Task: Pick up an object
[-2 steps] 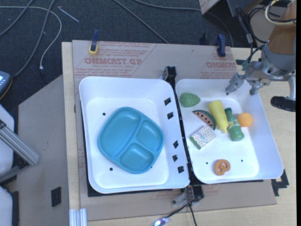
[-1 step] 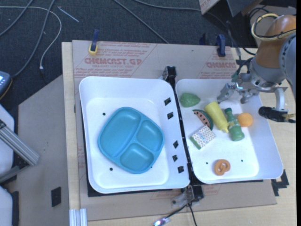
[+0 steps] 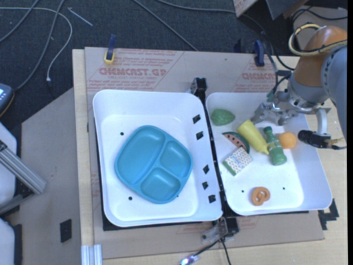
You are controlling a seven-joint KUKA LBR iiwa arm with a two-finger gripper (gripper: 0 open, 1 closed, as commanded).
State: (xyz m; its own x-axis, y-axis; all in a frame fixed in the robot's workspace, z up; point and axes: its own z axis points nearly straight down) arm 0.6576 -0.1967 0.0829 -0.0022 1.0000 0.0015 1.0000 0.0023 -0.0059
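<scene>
The right bin [image 3: 309,195] holds several small objects: a green rounded piece [image 3: 223,116], a watermelon slice [image 3: 234,139], a yellow oblong piece [image 3: 252,136], a green bottle [image 3: 274,148], an orange ball [image 3: 287,141], a white patterned block [image 3: 238,160] and a brown pretzel [image 3: 260,195]. My gripper [image 3: 271,115] hangs over the bin's far part, just beyond the yellow piece and the bottle's top. Nothing shows in its grasp.
The left bin [image 3: 105,120] holds a blue divided plate [image 3: 154,163]. Black clips [image 3: 198,85] join the two bins along the middle. The grey arm with its orange band [image 3: 325,40] reaches in from the upper right. Cables lie on the floor beyond the bench.
</scene>
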